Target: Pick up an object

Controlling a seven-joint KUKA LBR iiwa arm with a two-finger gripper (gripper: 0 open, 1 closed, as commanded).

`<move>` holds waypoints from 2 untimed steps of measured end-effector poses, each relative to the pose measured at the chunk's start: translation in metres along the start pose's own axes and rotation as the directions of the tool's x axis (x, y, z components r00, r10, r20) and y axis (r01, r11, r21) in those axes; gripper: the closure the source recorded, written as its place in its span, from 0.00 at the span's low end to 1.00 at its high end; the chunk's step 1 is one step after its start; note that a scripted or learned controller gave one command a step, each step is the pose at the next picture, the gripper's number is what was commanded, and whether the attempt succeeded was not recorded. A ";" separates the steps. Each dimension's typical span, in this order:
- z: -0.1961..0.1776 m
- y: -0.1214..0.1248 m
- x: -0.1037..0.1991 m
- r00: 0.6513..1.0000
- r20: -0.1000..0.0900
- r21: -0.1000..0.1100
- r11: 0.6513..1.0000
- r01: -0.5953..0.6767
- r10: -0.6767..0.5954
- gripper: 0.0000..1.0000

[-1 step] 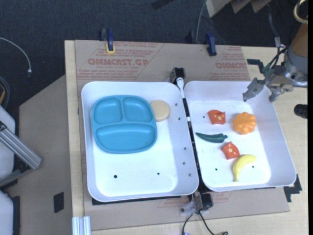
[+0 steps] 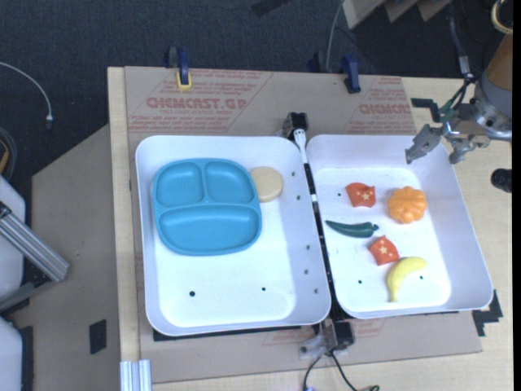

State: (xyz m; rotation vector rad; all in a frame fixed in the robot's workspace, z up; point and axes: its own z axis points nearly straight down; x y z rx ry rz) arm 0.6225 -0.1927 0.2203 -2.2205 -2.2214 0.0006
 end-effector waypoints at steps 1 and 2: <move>0.044 0.003 -0.003 1.000 -0.001 0.005 1.000 0.000 0.000 0.00; 0.091 -0.006 -0.003 1.000 -0.002 0.006 1.000 -0.001 0.001 0.00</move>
